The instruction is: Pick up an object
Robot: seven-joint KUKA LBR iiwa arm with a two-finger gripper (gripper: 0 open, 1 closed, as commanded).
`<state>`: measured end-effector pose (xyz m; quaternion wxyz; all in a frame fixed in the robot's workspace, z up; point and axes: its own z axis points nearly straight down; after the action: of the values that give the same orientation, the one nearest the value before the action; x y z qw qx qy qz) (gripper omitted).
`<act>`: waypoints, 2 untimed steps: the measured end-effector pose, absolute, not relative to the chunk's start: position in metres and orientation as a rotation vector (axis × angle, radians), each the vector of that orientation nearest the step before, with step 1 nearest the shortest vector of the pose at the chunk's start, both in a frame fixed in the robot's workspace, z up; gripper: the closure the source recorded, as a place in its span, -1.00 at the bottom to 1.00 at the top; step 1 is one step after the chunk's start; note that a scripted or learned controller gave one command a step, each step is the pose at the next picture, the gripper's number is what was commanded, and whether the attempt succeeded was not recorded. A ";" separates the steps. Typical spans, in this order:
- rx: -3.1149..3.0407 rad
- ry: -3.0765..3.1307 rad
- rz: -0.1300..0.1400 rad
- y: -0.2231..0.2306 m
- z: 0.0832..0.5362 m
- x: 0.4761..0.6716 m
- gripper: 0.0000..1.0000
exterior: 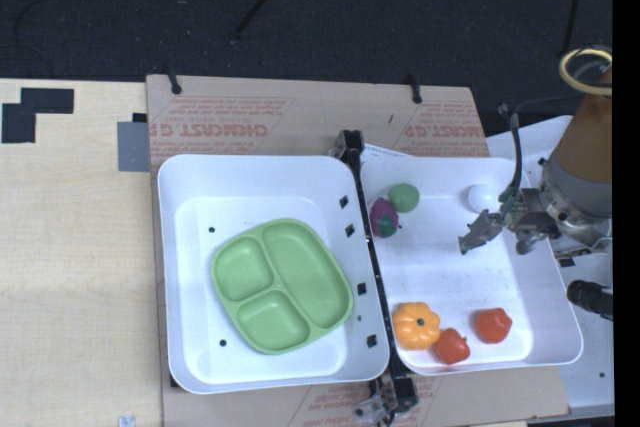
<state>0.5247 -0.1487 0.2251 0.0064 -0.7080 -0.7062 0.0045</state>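
Gripper (478, 237) over the right bin (455, 260), fingers too dark to be read.

The arm is cut off at 3 o'clock; an orange pepper (416, 324) is seen at 6 o'clock; dark floor lies behind.

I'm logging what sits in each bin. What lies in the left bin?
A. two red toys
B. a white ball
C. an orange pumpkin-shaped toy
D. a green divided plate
D: the green divided plate lies in the left bin, while the small toys are in the right bin.
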 end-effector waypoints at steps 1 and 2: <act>-2.221 -2.221 0.002 -0.149 0.232 0.527 -1.00; -2.216 -2.216 0.006 -0.142 0.187 0.524 -1.00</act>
<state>0.5238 -0.1418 0.1866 0.0036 -0.7071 -0.7071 0.0019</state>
